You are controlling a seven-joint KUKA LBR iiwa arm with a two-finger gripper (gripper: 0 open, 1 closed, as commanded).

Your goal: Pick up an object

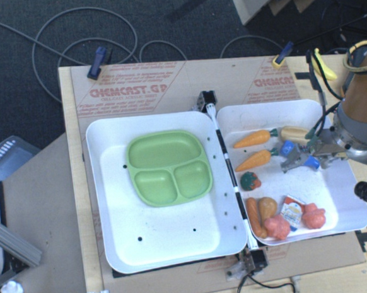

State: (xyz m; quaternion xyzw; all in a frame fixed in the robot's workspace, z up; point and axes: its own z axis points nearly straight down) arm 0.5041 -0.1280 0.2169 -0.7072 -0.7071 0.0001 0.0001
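The right bin (275, 111) holds toy food. Two orange carrots (254, 138) (253, 160) lie at its upper left, with a tan wooden stick (294, 133) beside the upper one. A small blue object (287, 148) lies just left of my gripper (293, 162), and another blue bit (311, 162) shows under the gripper body. The gripper sits low over the bin's middle right, reaching in from the right. Whether it has hold of the blue object is unclear from this angle.
A strawberry (250, 181) lies by the right bin's left wall. A sausage (253, 214), a brown lump (268, 207), two pink pieces (277, 227) (313, 216) and a red-white packet (292, 211) crowd its front. The left bin (112, 199) bears a green divided plate (169, 167).
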